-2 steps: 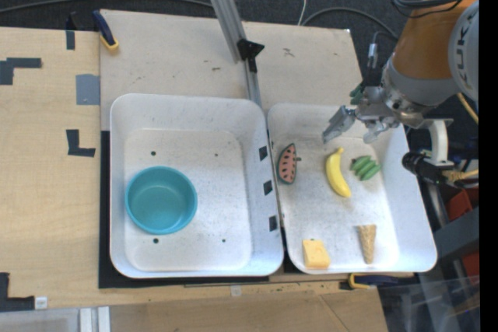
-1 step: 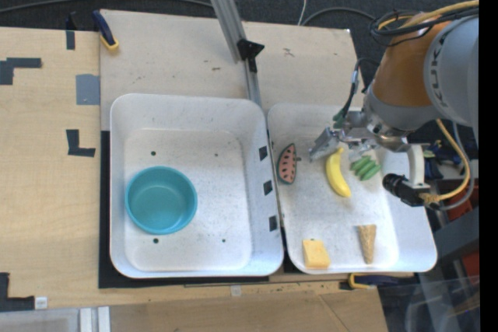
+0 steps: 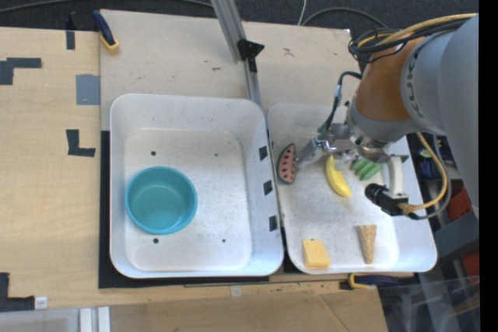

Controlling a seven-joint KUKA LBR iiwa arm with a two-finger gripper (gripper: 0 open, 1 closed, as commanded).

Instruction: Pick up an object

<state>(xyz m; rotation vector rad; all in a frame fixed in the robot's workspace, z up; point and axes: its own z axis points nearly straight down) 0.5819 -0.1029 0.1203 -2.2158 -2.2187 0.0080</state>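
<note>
My gripper (image 3: 330, 148) hangs low over the right bin (image 3: 412, 256), in its upper middle, under the arm's orange-banded wrist. Just below it lies a yellow banana (image 3: 338, 178). A green ridged piece (image 3: 364, 168) sits to the banana's right, partly under the wrist. A watermelon slice (image 3: 287, 164) leans at the bin's left wall, left of the gripper. A yellow cheese block (image 3: 315, 253) and a tan cone (image 3: 366, 242) rest near the front edge. I see nothing held in the gripper.
The left bin (image 3: 124, 120) holds a blue bowl (image 3: 161, 200) at its front left. A grey metal pole (image 3: 226, 0) slants down to the divide between the bins. Cables loop around the arm on the right.
</note>
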